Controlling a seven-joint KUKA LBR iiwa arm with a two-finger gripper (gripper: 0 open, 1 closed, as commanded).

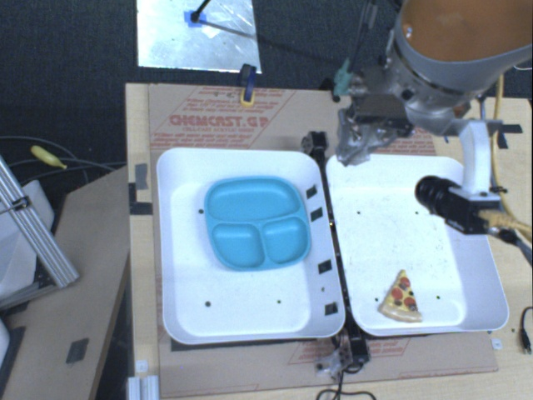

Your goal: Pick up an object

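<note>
camera view: pizza slice (401, 297) well below tool (353, 151)

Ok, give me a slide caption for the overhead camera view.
Gripper at right white bin's far edge; toy pizza slice near front, blue divided plate in left bin.

floor (67, 48): dark blue carpet | desk (216, 115): brown board printed with red lettering, lying under the two bins | metal sheet (198, 23): shiny, on the floor behind the desk | aluminium frame (29, 232): at the left edge, slanted | cables (75, 169): trailing across the floor, left
</note>
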